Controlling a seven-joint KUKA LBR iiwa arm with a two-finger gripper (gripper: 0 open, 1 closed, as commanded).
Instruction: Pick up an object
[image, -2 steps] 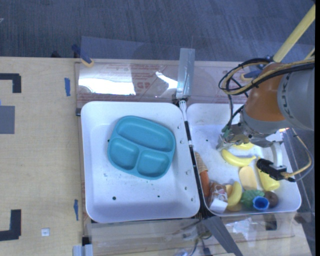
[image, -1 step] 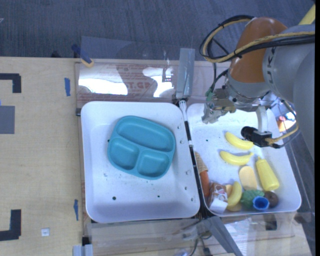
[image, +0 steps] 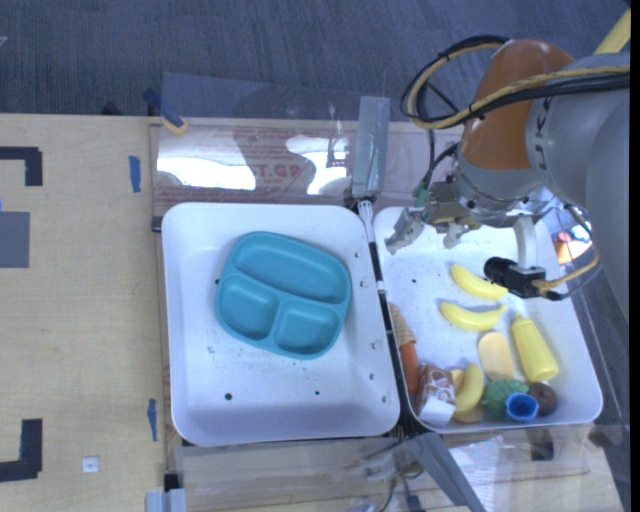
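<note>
A blue divided plate (image: 283, 293) is seen in the left bin (image: 190, 400), while the gripper (image: 428, 232) is poised, fingers apart, over the toy-filled right bin (image: 585, 385).

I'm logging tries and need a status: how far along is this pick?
Done: the gripper sits over the upper left part of the right bin. In hand: nothing, its fingers are spread with only white floor between them. Left: close on an item, perhaps a banana nearby, and lift it. The blue tray lies in the left bin.

Grey arm (image: 590, 140) with an orange band (image: 515, 100), looped black-and-yellow cables (image: 440, 80).
</note>
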